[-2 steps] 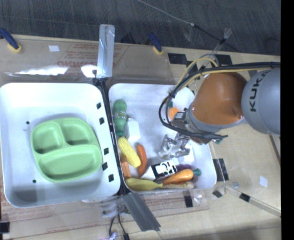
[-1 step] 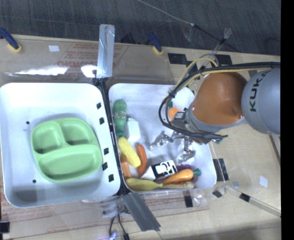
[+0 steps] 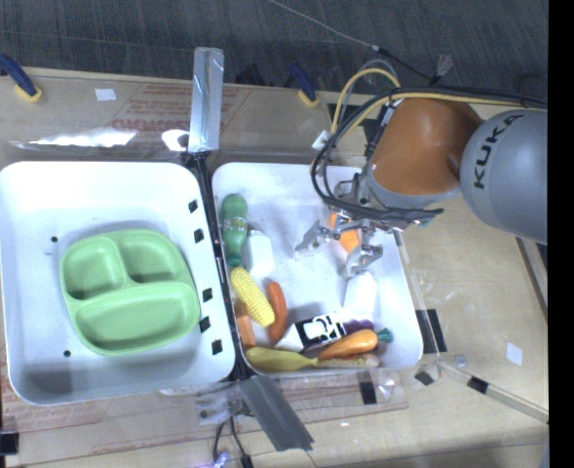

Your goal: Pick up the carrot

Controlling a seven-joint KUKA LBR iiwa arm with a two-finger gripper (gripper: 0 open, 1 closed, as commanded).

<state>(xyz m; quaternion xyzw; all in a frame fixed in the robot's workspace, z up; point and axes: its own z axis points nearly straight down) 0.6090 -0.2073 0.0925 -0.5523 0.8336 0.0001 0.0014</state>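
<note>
Two white bins are seen side by side on the tabletop (image 3: 481,349). In the left bin (image 3: 23,261) a green divided plate (image 3: 129,291) is laid. The right bin (image 3: 287,178) is reached into from the right of the frame by the grey arm (image 3: 506,169); its hand (image 3: 343,242) is seen near the bin's upper right, with something orange between its fingers. Along the bin's lower edge a carrot (image 3: 350,342), a banana (image 3: 277,359) and, toward the left wall, a corn cob (image 3: 251,295) are seen.

The pale wooden desk (image 3: 481,300) carries two shallow white plastic bins. The pincer (image 3: 341,244) hangs over the right-hand bin (image 3: 403,300); the left-hand bin (image 3: 14,261) lies well away from it.
</note>
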